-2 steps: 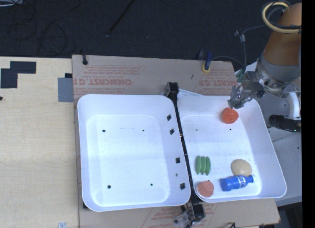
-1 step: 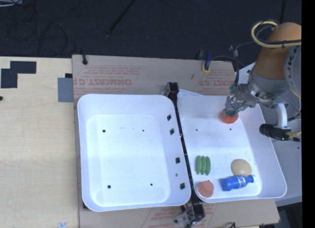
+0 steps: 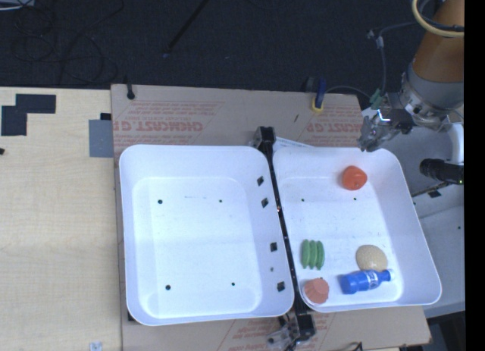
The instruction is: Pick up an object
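The right bin (image 3: pixel 394 190) holds several objects. A red-orange tomato-like ball (image 3: pixel 353 178) lies near its back. A green ridged piece (image 3: pixel 312 254) lies toward the front left. A tan oval (image 3: pixel 371 257) sits above a blue bottle (image 3: pixel 364 280) lying on its side. A pinkish round piece (image 3: pixel 317 290) rests in the front left corner. My gripper (image 3: pixel 372 134) hangs over the back right rim of this bin, above and right of the red ball, with nothing seen between its fingers.
The left bin (image 3: pixel 136 228) stands beside the right one, joined by a black divider strip (image 3: pixel 273 213). Both rest on a cardboard sheet (image 3: pixel 197 118). A blue and yellow clamp (image 3: pixel 319 96) stands behind the right bin. A black fixture (image 3: pixel 443 169) sits at the right.
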